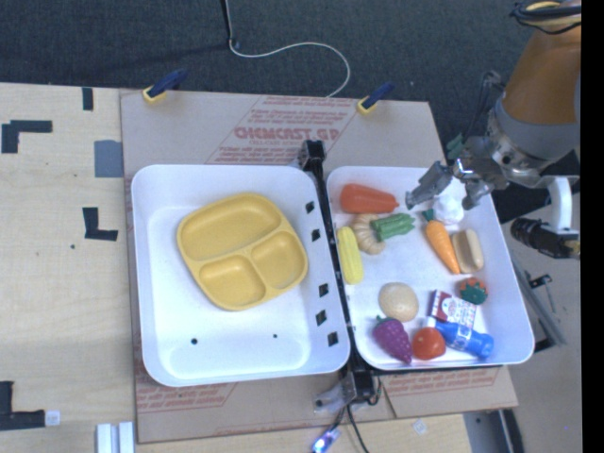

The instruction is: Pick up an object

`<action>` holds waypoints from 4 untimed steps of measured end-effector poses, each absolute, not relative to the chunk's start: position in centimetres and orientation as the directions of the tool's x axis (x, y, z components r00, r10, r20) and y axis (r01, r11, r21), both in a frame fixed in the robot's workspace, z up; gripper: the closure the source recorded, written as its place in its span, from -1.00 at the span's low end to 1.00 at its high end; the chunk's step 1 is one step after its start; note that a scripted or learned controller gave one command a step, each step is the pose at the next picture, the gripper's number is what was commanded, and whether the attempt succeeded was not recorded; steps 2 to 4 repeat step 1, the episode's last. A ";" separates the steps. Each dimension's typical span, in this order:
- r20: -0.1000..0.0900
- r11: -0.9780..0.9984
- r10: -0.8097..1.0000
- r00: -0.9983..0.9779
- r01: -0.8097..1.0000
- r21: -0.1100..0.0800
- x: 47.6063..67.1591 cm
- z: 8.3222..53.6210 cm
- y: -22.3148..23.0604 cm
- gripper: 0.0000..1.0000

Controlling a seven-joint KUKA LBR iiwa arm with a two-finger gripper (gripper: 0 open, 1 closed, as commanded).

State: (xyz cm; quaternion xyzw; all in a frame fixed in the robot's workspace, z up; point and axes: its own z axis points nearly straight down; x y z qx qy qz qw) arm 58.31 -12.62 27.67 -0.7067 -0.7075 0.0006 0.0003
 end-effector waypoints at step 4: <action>0.004 0.012 1.000 -0.012 1.000 -0.009 56.7 21.1 -0.2 -1.00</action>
